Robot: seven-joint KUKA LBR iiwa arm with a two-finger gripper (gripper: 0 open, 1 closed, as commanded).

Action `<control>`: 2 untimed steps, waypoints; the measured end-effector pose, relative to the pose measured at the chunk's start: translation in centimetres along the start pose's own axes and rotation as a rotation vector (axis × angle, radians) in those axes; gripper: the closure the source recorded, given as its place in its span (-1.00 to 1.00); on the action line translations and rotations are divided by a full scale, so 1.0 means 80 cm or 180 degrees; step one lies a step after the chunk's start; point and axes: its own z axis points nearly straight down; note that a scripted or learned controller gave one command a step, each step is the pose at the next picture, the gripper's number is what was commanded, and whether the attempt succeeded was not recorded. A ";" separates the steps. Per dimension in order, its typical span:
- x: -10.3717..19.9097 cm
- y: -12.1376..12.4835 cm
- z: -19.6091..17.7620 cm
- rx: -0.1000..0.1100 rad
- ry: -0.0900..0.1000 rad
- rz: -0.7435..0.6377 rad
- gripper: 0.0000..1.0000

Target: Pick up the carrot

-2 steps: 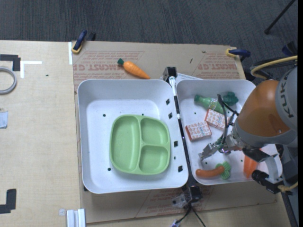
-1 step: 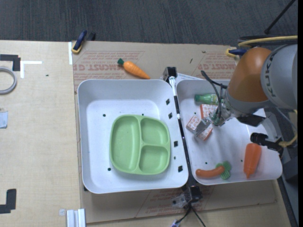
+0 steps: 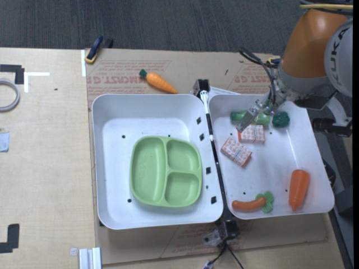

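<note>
A small orange carrot [image 3: 160, 82] with a green top lies on the cardboard behind the left bin [image 3: 106, 167], outside both bins. A thicker orange carrot-like piece [image 3: 298, 189] rests by the right bin's [image 3: 314, 144] near right wall. My gripper [image 3: 254, 118] hangs low over the back of the right bin, just above a pink-and-white box [image 3: 253, 134] and beside a green toy [image 3: 280, 119]. It is far from both orange pieces, and nothing orange is at it.
A green divided plate [image 3: 166, 171] sits in the left bin. The right bin also holds a second patterned box [image 3: 236, 152] and a red-orange sausage-like toy with a green end [image 3: 251, 204]. A blue-and-yellow tool [image 3: 93, 49] lies at the back left.
</note>
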 end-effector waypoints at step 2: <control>0.064 -0.059 -0.020 0.0003 0.0003 -0.0156 -1.00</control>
